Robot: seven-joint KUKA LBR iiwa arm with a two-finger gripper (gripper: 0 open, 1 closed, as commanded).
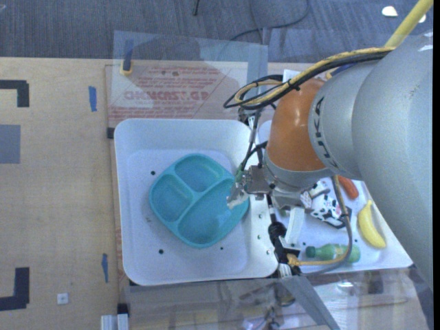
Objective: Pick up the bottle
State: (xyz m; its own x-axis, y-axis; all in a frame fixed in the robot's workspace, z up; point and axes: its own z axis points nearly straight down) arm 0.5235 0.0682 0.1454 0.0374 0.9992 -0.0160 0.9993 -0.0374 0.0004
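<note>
Probably light, stiff and slick — green bottle (335,254) lying on its side in the right bin (395,256), just left of the banana (372,225). Best taken across the round body, mid-length. Gripper (237,196) over the teal divided plate (196,199) — well left of the bottle.

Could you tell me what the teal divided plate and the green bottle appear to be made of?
The teal plate looks like matte moulded plastic: uniform colour, soft rounded dividers. The green bottle seems translucent plastic with a yellowish cap end, though it is small and partly hidden.
</note>
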